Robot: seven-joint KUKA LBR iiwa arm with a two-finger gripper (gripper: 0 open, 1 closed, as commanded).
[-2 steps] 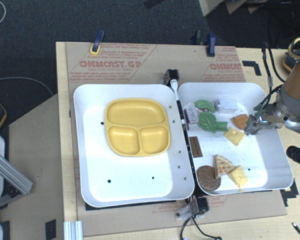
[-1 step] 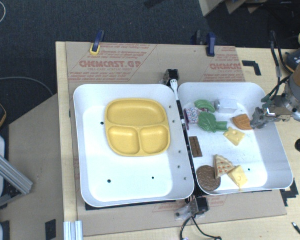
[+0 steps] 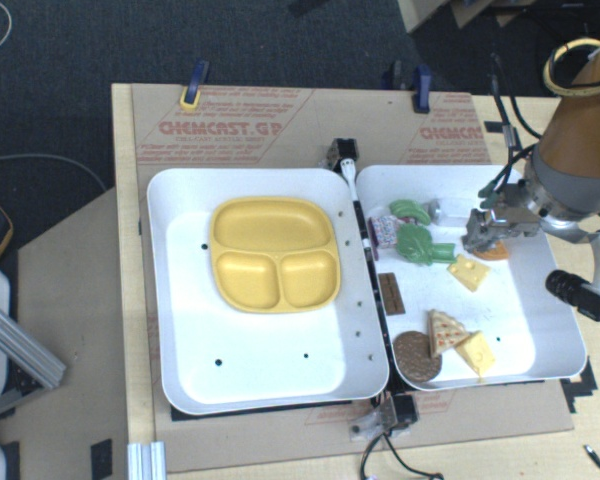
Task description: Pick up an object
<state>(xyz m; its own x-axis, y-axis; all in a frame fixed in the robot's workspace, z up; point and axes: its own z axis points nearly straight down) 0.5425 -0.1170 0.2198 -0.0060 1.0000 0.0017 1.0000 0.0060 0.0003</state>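
Note:
My gripper (image 3: 483, 238) hangs low over the upper right part of the right bin (image 3: 540, 313), right at a small orange piece (image 3: 495, 252) that peeks out beneath it. A yellow cheese wedge (image 3: 468, 272) lies just below it. Green toy vegetables (image 3: 417, 230) lie to its left, one above the other. Near the bin's front lie a brown round cookie (image 3: 416, 356), a sandwich triangle (image 3: 443, 330) and another cheese piece (image 3: 477, 354). A dark chocolate bar (image 3: 390, 293) and a small purple-patterned item (image 3: 384, 231) rest by the bin's left wall.
The left bin (image 3: 180, 298) holds a yellow three-compartment plate (image 3: 275, 252). The grey arm with its orange band (image 3: 580, 138) comes in from the right above the right bin. Clamps (image 3: 191, 95) hold the cardboard at the back edge.

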